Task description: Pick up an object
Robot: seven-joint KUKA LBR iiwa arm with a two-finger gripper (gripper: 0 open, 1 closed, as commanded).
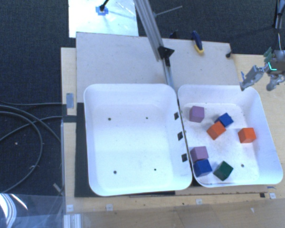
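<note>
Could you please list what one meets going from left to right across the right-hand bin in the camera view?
Upper purple block → orange block → blue block → second orange block; past the bin's corner, the gripper.

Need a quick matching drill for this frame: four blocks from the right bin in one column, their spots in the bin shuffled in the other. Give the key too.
Things:
1. green block
2. lone orange block
3. upper purple block
4. lower blue block

Places:
A. touching the lower purple block, near the divider
B. top left of the cluster, standing apart
C. nearest the bin's right wall
D. bottom of the cluster, right of a blue block

Pairs: 1-D, 2-C, 3-B, 4-A
</note>
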